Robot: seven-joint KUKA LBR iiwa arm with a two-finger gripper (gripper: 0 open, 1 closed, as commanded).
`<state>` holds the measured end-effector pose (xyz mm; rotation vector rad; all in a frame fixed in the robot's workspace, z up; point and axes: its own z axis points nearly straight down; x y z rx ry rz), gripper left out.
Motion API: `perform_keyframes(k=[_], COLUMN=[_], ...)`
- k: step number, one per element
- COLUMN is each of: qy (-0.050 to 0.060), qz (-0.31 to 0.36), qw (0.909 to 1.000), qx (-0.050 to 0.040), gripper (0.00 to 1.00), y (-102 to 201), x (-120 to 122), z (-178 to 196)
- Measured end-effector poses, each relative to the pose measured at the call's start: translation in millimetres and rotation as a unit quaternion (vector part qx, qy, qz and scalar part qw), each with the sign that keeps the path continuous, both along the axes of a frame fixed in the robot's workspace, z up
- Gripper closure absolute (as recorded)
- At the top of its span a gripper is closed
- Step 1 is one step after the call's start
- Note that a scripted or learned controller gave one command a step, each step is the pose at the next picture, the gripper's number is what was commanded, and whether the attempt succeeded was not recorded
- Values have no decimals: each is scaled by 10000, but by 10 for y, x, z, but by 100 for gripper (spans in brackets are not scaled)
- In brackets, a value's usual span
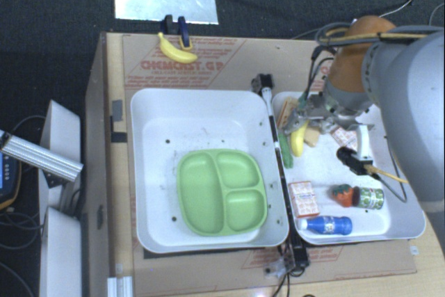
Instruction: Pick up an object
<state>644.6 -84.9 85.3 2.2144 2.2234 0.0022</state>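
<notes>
Hand [304, 123] low in right bin [400, 222] over yellow banana [297, 142]; grip state unclear

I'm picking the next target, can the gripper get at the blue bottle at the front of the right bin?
Probably yes. The blue bottle lies on its side by the right bin's front wall with nothing on top; the gripper is over the same bin, farther back.

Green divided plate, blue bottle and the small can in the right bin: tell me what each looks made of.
Green divided plate: looks like moulded plastic, matte to satin, with soft rounded compartment ridges and an even colour.
Blue bottle: probably plastic, smooth, with a white cap end; too small to be sure.
Small can: seems to be metal with a printed green label and a pale rim, though it may be a toy.
</notes>
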Motion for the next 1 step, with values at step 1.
perform_keyframes(k=[1], qy=[0], qz=[25], qw=[10000], qx=[-8], gripper=[100], y=[-5], x=[3], z=[109])
